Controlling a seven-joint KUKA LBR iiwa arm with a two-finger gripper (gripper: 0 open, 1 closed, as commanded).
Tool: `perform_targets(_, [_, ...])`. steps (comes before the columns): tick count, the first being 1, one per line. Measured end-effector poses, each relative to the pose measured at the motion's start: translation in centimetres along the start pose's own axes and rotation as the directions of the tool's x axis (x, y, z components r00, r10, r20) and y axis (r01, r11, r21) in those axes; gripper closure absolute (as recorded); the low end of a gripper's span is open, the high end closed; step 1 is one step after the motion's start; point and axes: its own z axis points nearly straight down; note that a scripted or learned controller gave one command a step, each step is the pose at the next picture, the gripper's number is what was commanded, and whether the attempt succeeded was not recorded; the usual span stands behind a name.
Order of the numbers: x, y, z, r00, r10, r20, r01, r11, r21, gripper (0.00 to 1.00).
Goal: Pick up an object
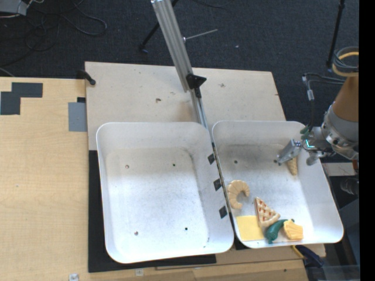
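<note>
My gripper hangs over the right part of the right bin, reaching in from the right edge. Its two grey fingers stand apart, so it is open. A small tan cone-shaped piece lies just below the gap between them, and I see no finger pressing on it. Further forward in the same bin are a beige croissant, a waffle-patterned wedge, a flat yellow square, a green piece and a yellow block.
The left bin sits beside the right one, with black clips along the shared wall. A slanted aluminium rail rises behind the bins. A wooden bench top lies to the left.
</note>
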Motion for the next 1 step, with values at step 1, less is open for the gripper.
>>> perform_targets(1, [-0.02, 0.10, -0.25, 1.000, -0.001, 0.001, 0.001, 1.000, -0.004, 0.00])
